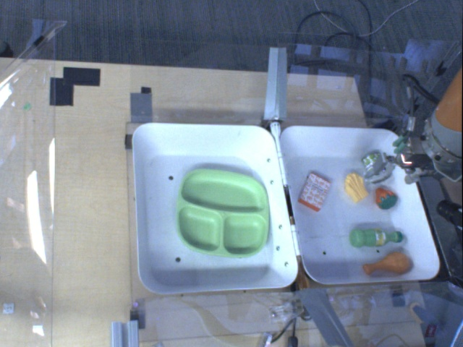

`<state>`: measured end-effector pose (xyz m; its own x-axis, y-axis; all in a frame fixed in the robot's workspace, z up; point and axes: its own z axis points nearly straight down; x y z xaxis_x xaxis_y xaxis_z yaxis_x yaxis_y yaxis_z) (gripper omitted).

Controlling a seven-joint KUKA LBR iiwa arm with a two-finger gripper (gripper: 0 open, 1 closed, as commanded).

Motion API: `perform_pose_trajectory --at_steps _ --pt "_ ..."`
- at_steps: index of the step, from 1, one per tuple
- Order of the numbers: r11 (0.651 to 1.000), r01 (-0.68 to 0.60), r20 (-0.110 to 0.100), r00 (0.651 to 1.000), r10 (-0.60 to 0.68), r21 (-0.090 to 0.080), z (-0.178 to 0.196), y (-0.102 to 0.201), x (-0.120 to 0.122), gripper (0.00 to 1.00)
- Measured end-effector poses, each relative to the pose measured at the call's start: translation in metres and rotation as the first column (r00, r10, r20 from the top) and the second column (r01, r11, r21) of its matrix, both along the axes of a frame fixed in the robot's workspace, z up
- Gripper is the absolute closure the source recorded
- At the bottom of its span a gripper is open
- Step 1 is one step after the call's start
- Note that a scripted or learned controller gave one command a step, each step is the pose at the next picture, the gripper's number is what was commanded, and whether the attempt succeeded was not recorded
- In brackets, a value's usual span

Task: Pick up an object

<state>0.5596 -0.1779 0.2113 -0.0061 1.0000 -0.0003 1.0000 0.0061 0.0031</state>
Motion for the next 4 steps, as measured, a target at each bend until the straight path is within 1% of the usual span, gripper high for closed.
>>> perform_pose_trajectory --at_steps 1,2,3,4 --pt "0.998 0.062 0.000 0.998 -0.062 -0.001 -0.105 -0.026 0.057 0.00" --pt "0.998 0.056 0.005 0.998 -0.056 -0.002 -0.092 -0.025 0.059 1.00" --pt "0.998 0.055 0.006 0.998 -0.055 -0.003 -0.092 -0.025 0.059 0.00" --pt "1.000 0.020 0.004 1.000 -0.020 -0.002 -0.124 -0.022 0.068 0.00"
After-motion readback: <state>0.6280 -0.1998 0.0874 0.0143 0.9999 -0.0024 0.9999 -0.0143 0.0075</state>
